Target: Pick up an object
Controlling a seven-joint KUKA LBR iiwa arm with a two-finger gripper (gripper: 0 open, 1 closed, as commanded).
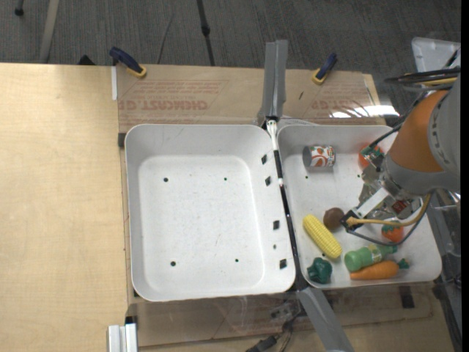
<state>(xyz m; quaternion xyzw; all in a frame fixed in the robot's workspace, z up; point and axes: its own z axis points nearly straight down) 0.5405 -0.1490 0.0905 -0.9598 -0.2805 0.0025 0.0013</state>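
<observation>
Hovering low in the right bin [434, 266], the gripper [357, 221] sat beside a brown ball [333, 216] and corn [322, 236]. Nothing looked lifted; the pick remained undone, and the gripper's state couldn't be told.

Pale wooden tabletop [58, 196] under cardboard sheet [190, 97]. Two blue-and-yellow clamps [127, 61] at its far edge. Grey carpet floor [146, 13] beyond.

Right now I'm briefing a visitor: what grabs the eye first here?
The grey arm with its orange band reaching into the right white bin, its tool low beside a small brown ball. Bright toy food clusters there: yellow corn cob, orange carrot.
</observation>
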